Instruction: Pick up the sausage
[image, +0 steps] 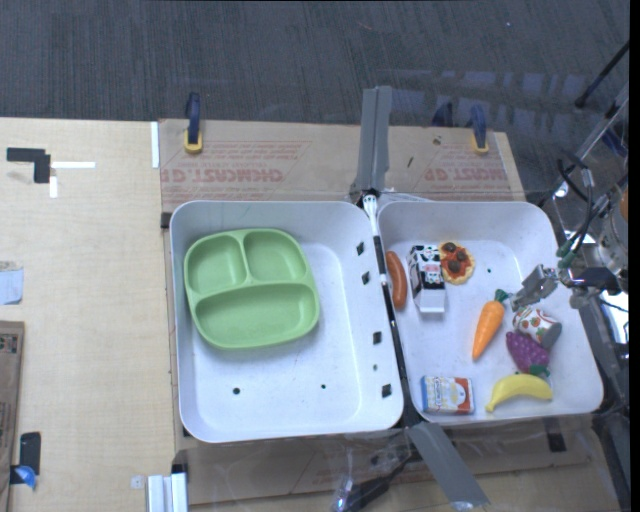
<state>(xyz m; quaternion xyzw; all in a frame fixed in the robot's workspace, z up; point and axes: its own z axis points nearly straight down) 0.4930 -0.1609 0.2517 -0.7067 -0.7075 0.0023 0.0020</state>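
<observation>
The sausage (397, 278) is a short orange-red link lying lengthwise against the left wall of the right bin (480, 226). It touches nothing, with a small milk carton (428, 277) just to its right. My gripper (536, 286) hangs over the right side of that bin, above a red-and-white toy (536, 322), far to the right of the sausage. I see nothing held in it.
The right bin also holds a pizza slice (456, 262), a carrot (488, 326), purple grapes (527, 351), a banana (520, 390) and a small juice box (446, 394). A green divided plate (251, 287) lies in the left bin (270, 400).
</observation>
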